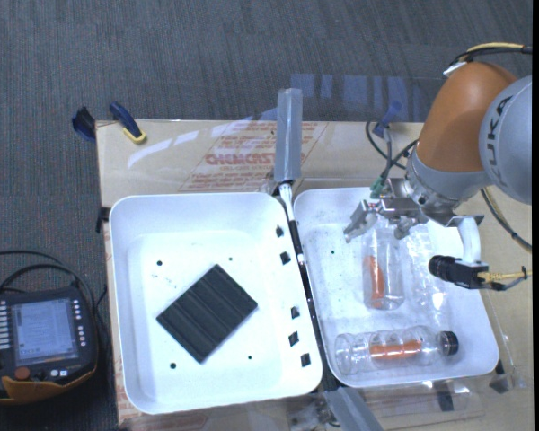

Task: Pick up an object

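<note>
Two clear plastic bottles with orange inserts lie in the right bin point(328, 241). One bottle point(384, 277) points away from the camera in the bin's middle. The other bottle point(391, 348) lies crosswise near the front wall, its black cap to the right. My gripper point(379, 226) hangs over the far end of the middle bottle, open, with one finger on each side of the bottle's top. A black ribbed pad point(207, 312) lies flat in the left bin point(135, 232).
A grey post point(288, 146) stands at the divider between the bins. A black cylinder with a cable point(458, 270) sticks out from my wrist over the right bin's right side. A teach pendant point(40, 335) sits on the floor at left.
</note>
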Robot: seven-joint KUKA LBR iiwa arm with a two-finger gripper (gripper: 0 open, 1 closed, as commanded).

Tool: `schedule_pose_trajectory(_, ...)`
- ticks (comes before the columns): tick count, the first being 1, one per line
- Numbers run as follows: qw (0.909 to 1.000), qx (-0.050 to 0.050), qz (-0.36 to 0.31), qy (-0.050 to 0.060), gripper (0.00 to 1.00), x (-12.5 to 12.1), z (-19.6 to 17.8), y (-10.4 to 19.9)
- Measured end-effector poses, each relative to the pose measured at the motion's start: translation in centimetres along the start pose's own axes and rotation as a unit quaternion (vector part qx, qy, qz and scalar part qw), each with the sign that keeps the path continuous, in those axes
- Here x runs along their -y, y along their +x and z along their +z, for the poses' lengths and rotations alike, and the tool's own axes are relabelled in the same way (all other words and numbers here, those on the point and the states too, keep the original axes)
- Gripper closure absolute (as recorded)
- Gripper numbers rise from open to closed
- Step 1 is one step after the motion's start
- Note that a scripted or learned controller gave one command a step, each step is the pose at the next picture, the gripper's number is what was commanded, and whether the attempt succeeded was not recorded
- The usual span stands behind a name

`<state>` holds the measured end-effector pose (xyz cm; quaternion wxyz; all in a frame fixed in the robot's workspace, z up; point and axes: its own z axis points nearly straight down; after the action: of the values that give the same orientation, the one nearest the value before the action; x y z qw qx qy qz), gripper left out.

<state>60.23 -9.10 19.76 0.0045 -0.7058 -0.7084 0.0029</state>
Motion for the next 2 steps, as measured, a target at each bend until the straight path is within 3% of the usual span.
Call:
schedule_pose_trajectory(1, 0.9979, 0.005, -0.062, -0.017, 0.00, -0.1, 6.4, -4.6)
schedule_pose_trajectory(2, 0.9962, 0.003, -0.087, -0.009, 0.00, 2.8, 6.0, -0.2)
